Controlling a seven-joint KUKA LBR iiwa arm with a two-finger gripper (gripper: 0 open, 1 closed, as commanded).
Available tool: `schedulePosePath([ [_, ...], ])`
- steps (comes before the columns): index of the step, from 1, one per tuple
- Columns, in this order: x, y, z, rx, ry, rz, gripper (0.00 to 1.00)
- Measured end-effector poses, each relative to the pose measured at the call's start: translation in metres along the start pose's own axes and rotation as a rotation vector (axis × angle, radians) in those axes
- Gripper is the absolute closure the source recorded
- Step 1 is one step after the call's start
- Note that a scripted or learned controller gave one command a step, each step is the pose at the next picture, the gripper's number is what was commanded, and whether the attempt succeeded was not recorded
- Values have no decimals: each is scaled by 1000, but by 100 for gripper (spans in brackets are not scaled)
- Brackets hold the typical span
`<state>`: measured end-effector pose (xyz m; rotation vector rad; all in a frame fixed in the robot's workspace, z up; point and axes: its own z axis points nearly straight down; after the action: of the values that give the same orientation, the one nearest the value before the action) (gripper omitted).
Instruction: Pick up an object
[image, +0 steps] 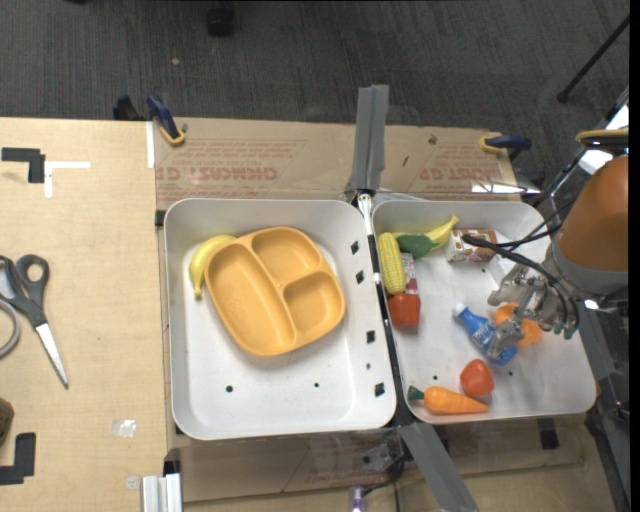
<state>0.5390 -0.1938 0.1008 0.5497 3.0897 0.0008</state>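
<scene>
Where gripper (527, 305) meets blue bottle (485, 334), details blur.

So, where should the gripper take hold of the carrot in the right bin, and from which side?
Probably at the thick middle of the carrot, coming straight down from above. It lies flat, long axis roughly left to right, so the fingers should close across its width. The tomato sits close by its upper right, so a grip nearer the middle-left keeps more room. The bin wall lies just below it.
</scene>
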Motion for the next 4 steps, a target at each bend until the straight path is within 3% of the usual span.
schedulePosePath([
  [1, 32, 63, 9, 0, 3, 47, 0],
  [2, -74, 99, 12, 7, 17, 23, 0],
  [3, -5, 53, 8, 1, 1, -34, 0],
  [4, 35, 11, 6, 1, -12, 72, 0],
])
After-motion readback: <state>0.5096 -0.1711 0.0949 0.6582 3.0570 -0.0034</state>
